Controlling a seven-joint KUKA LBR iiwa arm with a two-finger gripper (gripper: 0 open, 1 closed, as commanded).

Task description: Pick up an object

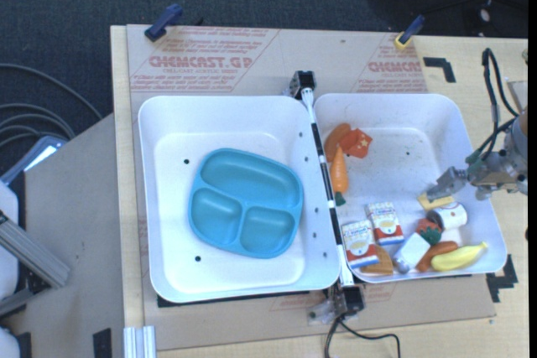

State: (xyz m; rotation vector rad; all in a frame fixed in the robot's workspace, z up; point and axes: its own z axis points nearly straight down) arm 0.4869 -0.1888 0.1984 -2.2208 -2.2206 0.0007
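Observation:
The right bin (394, 101) holds several small toys. An orange carrot (338, 172) and a red-orange piece (357, 143) lie near its left wall. Two small cartons (386, 222) (357, 237), a white block (414, 250), a yellow banana (460, 256) and a white cup-like toy (448, 218) crowd the front right corner. My gripper (460, 173) reaches in low from the right, over the bin's right side. It hangs just above a small yellow piece (436, 199), and I see nothing held in it.
The left bin (155, 180) holds a blue divided plate (246, 202). A black divider (319, 172) runs between the bins. Clamps sit at the bench's back edge, and cables lie to the left and right of it.

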